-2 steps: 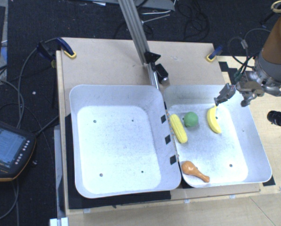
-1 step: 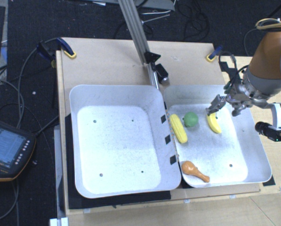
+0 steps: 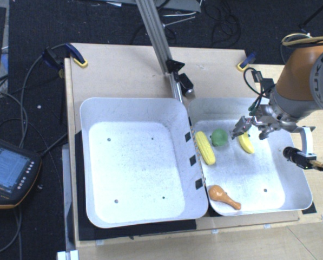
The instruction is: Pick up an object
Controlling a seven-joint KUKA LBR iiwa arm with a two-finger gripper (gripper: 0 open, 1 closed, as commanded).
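Surface (image 3: 123,64): pale wooden board, seen from above at a slant. It carries two shallow white bins side by side, their inner rims overlapping near the middle. Yellow-tipped clamps (image 3: 77,56) sit at the board's far corners. A slanted aluminium rail (image 3: 156,28) crosses from the top of the view down to the far rim where the bins meet.

Room: dark carpeted floor around the board, with loose black cables. A handheld control pendant (image 3: 7,172) with a lit screen lies on the floor to the left.

Left bin (image 3: 134,167): only its speckled white floor shows.

Right bin (image 3: 291,194): a yellow corn cob (image 3: 205,148) lies just inside the left wall, a green round object (image 3: 219,137) touching or just beside it on the right. An orange pear-shaped object (image 3: 223,195) lies near the front left corner. A small yellow banana-like object (image 3: 246,143) lies toward the far half of the bin, well apart from the orange one.

Arm enters from the right, orange band visible above the wrist. Gripper (image 3: 253,128) hangs over the far half of the right bin, fingers spread apart, nothing seen between them. The yellow banana-like object lies directly at the gripper's near side, its upper end at the fingertips; cannot tell whether they touch. The green object lies just left of the gripper.
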